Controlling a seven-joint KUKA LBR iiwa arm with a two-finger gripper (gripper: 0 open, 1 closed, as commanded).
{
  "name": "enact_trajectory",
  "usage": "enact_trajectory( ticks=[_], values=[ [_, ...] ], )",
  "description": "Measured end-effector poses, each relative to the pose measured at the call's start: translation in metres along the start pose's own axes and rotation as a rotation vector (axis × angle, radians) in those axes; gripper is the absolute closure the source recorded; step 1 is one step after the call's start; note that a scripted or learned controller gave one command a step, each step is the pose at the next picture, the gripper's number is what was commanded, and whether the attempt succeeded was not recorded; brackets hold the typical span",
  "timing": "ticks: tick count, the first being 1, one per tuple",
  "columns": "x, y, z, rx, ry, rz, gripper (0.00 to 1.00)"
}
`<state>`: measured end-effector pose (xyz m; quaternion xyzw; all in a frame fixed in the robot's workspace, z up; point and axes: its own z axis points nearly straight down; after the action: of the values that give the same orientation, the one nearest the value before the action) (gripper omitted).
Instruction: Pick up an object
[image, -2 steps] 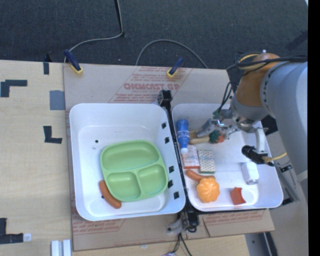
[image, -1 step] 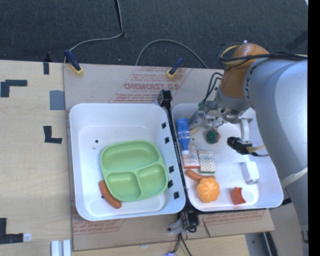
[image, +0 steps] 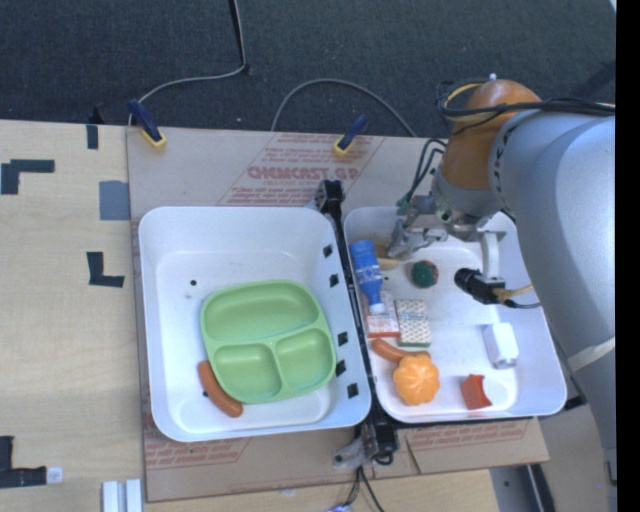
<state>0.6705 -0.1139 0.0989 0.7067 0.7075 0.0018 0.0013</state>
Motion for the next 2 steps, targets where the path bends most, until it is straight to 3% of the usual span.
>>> enact_trajectory(
  ticks=[1, 2],
  values=[
    [0.0, 0.0, 0.0, 0.0, 0.0, 0.0, 0.0],
    [-0.017, -0.002, -0.032, 0.003, -0.001, 0.0, 0.0]
  ],
)
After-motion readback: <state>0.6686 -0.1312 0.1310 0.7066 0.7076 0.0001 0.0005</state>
